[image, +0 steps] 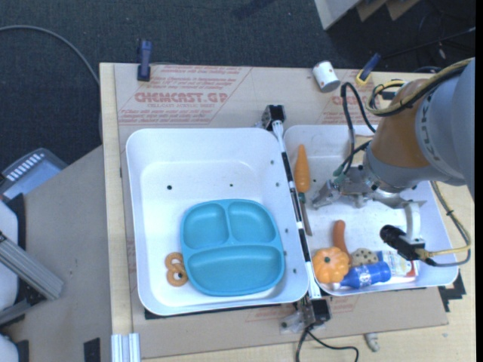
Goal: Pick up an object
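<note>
At the left of the frame you see the left bin (151,164), and in its lower half a blue divided plate (232,246) lies flat. Just off the plate's lower left edge sits a small pretzel (176,268), touching or nearly touching it. Moving right past the divider, the right bin (321,138) holds an orange carrot (302,169) lying along its left wall in the upper part. Lower down you find a small sausage (339,235) just above a little pumpkin (331,265), with a spotted die (365,258) and a blue-capped tube (373,273) beside it at the bin's lower edge. The gripper (330,193) hangs low over the middle of this bin, right of the carrot and above the sausage. You cannot tell how its claw stands from this angle.
</note>
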Robot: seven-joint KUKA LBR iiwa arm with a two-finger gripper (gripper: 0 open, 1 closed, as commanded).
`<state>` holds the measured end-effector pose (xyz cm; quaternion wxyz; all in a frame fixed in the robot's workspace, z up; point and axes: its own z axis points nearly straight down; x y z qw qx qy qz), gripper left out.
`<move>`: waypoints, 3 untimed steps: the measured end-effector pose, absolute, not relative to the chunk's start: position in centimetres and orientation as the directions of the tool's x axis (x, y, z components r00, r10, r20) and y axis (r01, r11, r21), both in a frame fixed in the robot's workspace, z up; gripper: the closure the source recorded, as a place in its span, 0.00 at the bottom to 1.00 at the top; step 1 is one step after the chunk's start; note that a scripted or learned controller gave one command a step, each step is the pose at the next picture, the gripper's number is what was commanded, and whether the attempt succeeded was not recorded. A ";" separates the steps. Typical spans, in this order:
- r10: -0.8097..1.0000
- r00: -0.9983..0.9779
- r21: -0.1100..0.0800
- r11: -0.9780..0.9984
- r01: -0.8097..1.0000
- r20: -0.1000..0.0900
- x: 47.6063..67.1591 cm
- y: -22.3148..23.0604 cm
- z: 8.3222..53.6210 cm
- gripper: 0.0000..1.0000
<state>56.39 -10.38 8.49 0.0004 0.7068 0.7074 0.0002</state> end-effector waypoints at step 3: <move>1.000 -0.001 0.001 0.001 1.000 0.001 54.6 -2.9 18.5 1.00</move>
